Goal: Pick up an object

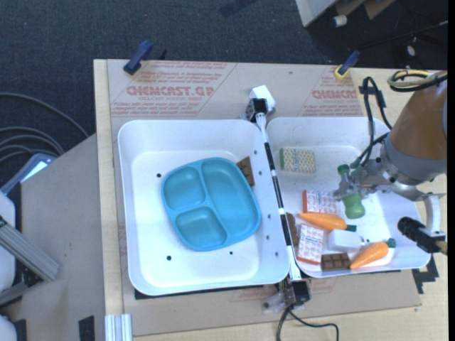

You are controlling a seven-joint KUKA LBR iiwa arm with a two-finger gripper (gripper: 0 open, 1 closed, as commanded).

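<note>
My gripper hangs low over the middle of the right bin, at the end of the grey arm that comes in from the right. Directly under it is a small green object; whether the gripper touches it I cannot tell. One orange carrot lies just left of and below the green object. A second carrot rests near the bin's front right corner. A pale green patterned box sits toward the back left of this bin.
A blue divided plate sits in the left bin. The right bin also holds red-and-white packets, a white piece and a brown bar. A black part juts over the right bin's edge.
</note>
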